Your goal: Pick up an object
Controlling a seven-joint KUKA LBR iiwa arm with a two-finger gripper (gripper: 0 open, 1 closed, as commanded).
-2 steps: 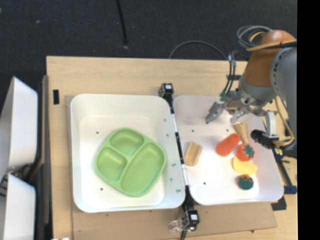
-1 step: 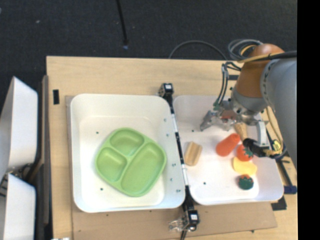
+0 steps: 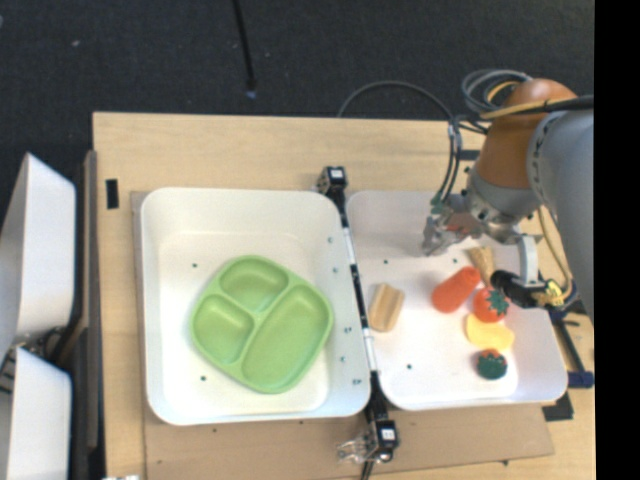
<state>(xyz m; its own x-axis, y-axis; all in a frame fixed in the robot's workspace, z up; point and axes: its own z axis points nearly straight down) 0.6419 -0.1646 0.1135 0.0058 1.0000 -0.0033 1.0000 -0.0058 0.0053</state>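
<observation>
Two bins [image 3: 150,268]; hand [image 3: 437,236] above right bin's open floor.

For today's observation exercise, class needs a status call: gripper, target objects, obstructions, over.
Gripper over right bin, nothing seen held. Wooden block alone; orange piece in clutter by arm. Green tray in left bin.

Arm [image 3: 560,158] cut off at right edge, tool [image 3: 437,236] fingers blurred
</observation>
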